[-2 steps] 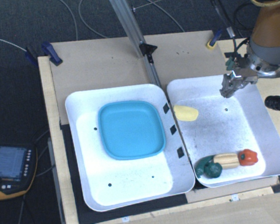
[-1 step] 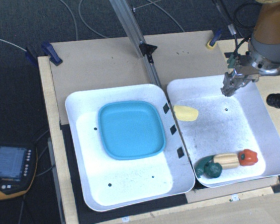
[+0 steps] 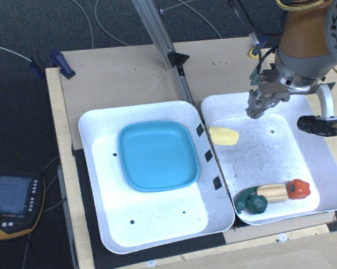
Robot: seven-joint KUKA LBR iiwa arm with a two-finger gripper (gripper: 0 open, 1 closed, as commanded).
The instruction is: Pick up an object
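Camera view: yellow object (image 3: 224,135) just left-below the end effector (image 3: 257,111).

The left white bin (image 3: 102,188) holds a turquoise plate (image 3: 159,155). The right white bin (image 3: 318,161) holds a pale yellow piece (image 3: 224,135) and a green, tan and red toy (image 3: 272,194).

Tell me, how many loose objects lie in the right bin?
4: a yellow piece by the bin's left wall, and a green piece, a tan piece and a red piece in a row along its near edge.

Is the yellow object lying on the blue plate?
No, the yellow object lies in the right bin, apart from the blue plate.
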